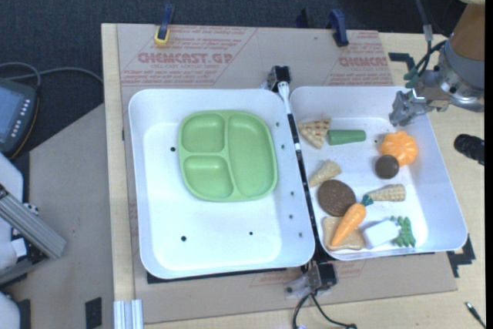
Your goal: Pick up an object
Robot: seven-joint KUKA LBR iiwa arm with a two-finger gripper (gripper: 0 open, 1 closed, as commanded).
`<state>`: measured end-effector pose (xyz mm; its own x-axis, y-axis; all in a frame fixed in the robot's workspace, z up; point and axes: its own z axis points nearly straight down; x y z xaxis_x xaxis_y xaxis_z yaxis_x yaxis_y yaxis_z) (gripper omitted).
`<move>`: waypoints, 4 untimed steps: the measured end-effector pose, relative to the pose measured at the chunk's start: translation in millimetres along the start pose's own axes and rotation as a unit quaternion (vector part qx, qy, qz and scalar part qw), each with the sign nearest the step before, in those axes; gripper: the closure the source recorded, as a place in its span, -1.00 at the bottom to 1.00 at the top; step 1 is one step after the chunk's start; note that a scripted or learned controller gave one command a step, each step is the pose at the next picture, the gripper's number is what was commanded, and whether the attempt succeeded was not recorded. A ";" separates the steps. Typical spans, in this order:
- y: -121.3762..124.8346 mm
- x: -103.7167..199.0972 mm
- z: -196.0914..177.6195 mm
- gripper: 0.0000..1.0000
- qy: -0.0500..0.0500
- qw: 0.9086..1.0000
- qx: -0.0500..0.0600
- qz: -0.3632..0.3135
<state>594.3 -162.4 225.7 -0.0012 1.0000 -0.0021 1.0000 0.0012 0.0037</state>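
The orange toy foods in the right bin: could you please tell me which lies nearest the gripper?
The round orange pumpkin-like toy, just below the gripper; the orange carrot lies far lower.

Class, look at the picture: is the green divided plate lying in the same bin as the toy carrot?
No, the green divided plate lies in the left bin, while the toy carrot lies in the right bin.

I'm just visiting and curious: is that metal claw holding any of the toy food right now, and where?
Nothing is held. The grey two-finger gripper hangs above the right white bin.
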 end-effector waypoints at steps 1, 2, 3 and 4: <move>8.5 60.8 5.6 1.00 0.002 1.000 0.004 -0.003; 23.0 119.3 14.7 1.00 0.002 1.000 0.003 -0.003; 33.8 163.3 16.6 1.00 0.001 1.000 0.002 -0.003; 46.1 215.7 19.2 1.00 0.002 1.000 0.002 -0.003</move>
<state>640.2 53.3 206.2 -0.0066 1.0000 0.0011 1.0000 0.0066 0.0005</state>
